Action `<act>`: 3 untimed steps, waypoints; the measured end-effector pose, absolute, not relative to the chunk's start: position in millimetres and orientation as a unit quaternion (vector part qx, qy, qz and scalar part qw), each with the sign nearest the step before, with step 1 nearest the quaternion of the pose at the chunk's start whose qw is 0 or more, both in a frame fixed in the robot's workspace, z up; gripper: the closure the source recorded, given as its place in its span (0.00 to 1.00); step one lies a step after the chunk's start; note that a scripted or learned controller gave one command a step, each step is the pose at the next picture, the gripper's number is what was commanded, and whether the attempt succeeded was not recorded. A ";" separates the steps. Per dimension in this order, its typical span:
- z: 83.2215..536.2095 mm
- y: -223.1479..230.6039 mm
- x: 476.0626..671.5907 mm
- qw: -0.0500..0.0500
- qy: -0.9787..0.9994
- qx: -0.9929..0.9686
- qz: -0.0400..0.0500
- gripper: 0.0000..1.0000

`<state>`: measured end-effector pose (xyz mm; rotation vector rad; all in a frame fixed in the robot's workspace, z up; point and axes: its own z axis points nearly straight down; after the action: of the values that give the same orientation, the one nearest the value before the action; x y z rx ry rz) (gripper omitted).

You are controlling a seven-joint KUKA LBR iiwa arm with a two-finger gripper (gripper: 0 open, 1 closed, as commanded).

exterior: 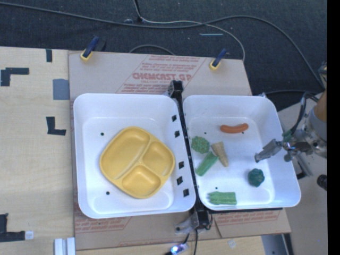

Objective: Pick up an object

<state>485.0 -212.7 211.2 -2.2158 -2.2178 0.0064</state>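
While the gripper [267, 152] hovers over the right bin's [276, 113] rim, finger state unclear, a smooth, compartmented yellow plate [137, 161] fills the left bin [85, 105].

I am looking down at a robotics lab bench, not a home. Two white bins [85, 142] sit on a cardboard sheet [159, 73] held by yellow-and-blue clamps [89, 49], loose black cables [159, 21] trail over dark carpet, and black tape marks [53, 125] dot the pale wooden bench.
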 end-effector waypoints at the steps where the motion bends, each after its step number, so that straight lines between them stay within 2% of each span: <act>1: 146.4 -218.9 487.6 0.006 -0.707 -0.707 0.003 0.00; 2: 80.2 -216.4 486.6 0.002 -0.707 -0.707 0.002 0.00; 3: 82.4 -216.7 486.7 0.002 -0.707 -0.707 0.001 0.00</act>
<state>486.7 -216.7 82.4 -2.2182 -2.2192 0.0038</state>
